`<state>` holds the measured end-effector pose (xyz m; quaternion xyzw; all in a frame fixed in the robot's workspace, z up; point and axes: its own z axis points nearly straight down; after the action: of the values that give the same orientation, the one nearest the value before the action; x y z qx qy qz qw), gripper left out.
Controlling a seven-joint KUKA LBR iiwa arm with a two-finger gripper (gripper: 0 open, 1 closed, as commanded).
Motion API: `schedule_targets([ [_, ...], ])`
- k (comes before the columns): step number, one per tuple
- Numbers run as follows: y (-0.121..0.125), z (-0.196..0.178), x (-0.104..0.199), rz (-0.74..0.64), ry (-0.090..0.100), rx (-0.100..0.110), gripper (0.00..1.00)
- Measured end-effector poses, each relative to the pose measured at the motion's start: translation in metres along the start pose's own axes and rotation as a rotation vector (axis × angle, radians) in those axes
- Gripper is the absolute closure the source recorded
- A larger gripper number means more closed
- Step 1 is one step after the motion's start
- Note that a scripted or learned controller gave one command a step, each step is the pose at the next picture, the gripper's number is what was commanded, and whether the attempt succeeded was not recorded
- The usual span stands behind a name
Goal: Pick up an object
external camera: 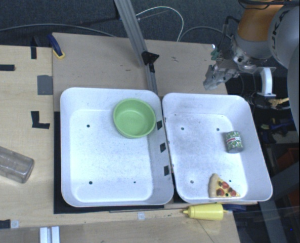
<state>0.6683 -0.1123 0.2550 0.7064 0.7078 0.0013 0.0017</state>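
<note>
Item 1, nearest: a yellow bottle (206, 212) lying on the bench just outside the front rim of the right bin (251, 116).

Item 2: a pizza slice (220, 187), flat in that bin's front right corner, close to the wall.

Item 3: a small green can (233, 141) by the same bin's right side, apart from the slice.

Item 4: a green bowl (134, 118) in the left bin (71, 151), at its back right, upright.

Item 5: a clear tube (8, 162) on the bench, left of both bins.

Item 6, farthest: the gripper (214, 78), hanging past the right bin's back rim and carrying nothing; we cannot tell whether its fingers stand apart or together.

We judge any of the 3 binned things a fair target. Risks: the slice lies flat and near the wall, so fingers may skid over it or strike the rim; the can may roll or tip if caught off-centre; the bowl's rim may slip out.
</note>
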Motion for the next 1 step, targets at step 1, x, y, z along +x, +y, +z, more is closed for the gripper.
schedule_targets([
  [1,-0.0046,-0.0054,0.0560,-0.005,0.002,0.005,1.00],
])
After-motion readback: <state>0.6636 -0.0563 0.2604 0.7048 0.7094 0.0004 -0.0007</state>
